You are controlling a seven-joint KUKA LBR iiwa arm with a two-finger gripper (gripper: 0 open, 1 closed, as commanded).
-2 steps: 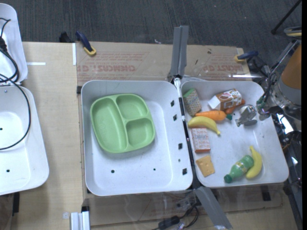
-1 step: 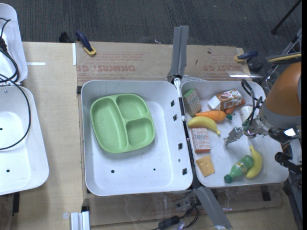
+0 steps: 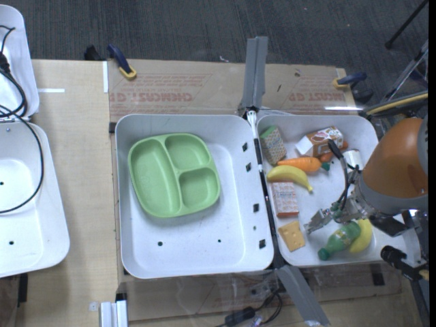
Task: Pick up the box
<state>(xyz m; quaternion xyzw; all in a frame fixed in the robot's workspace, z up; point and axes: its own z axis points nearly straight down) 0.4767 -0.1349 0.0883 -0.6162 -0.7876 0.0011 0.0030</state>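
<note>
The worktop [image 3: 68,87] carries two shallow white bins side by side. The left bin [image 3: 136,251] holds a green divided plate [image 3: 175,174] with three compartments, lying flat in its upper left part.

The right bin [image 3: 371,131] holds the small things. The box [image 3: 285,199] is a small flat carton with a red and white print, and it lies flat near the left wall of this bin, about in the middle of its length. Just above the box lies a banana [image 3: 289,176], and it seems to touch the upper edge of the box. Just below the box, slightly apart, lies a cracker-like yellow square [image 3: 291,236]. Higher in the bin there are a carrot [image 3: 300,163], a greenish speckled packet [image 3: 273,144] and an orange and white packet [image 3: 323,140].

The arm [image 3: 398,165] comes in from the right side, with its orange band over the right edge of the bin. The claw [image 3: 320,219] is low in the bin, to the right of the box and a little lower than it. It is near the box but not touching it; a strip of bare bin floor is between them. Whether the claw is spread or pressed together I cannot tell, because the metal parts are small and not clear. Just beside the claw, on its lower right, lie a green bottle [image 3: 339,240] and a second yellow fruit [image 3: 364,236], which touch each other.
</note>
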